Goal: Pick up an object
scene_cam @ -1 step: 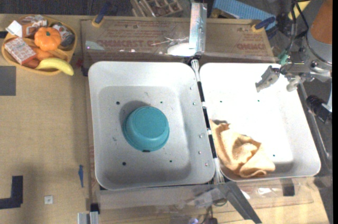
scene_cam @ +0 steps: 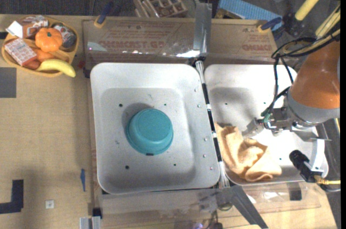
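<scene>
Your gripper is low over the cloth, not yet lifting.

Well left of the fingers, the teal bowl [scene_cam: 150,131] sits upturned; the yellow cloth [scene_cam: 246,155] lies crumpled just below-left of your gripper [scene_cam: 258,124], reachable there. Whether the fingers are parted, you cannot tell.

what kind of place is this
Likely a robot lab or test bench: a robot arm reaches over two white bins, with a teal bowl, a yellow cloth and toy fruit nearby.

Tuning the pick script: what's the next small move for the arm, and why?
Probably a short drop toward the yellow cloth. The gripper sits just above the cloth's upper edge in the right bin, while the teal bowl lies across in the left bin.
</scene>
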`<state>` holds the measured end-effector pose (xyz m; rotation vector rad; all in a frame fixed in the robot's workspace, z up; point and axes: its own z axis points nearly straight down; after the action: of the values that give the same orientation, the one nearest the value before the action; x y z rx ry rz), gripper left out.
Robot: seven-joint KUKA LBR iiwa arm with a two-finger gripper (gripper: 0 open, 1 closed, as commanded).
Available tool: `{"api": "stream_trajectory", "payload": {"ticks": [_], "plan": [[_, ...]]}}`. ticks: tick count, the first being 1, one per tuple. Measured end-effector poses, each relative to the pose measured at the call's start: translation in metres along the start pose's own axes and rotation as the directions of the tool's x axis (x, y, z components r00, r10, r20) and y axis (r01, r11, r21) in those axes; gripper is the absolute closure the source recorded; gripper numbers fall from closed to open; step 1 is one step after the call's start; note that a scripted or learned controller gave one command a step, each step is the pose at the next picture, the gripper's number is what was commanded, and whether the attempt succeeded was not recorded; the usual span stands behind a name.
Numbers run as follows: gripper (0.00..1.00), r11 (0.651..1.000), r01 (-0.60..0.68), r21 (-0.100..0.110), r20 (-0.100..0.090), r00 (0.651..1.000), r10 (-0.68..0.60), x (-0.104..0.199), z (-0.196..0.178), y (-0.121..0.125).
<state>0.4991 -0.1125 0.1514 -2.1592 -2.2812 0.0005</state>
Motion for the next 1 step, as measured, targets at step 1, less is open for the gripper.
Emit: {"api": "stream_trajectory", "payload": {"ticks": [1], "plan": [[0.00, 0.998, 0.067, -0.011, 0.001, 0.998, -0.067, -0.0155, 0.0620, -0.0101]]}}
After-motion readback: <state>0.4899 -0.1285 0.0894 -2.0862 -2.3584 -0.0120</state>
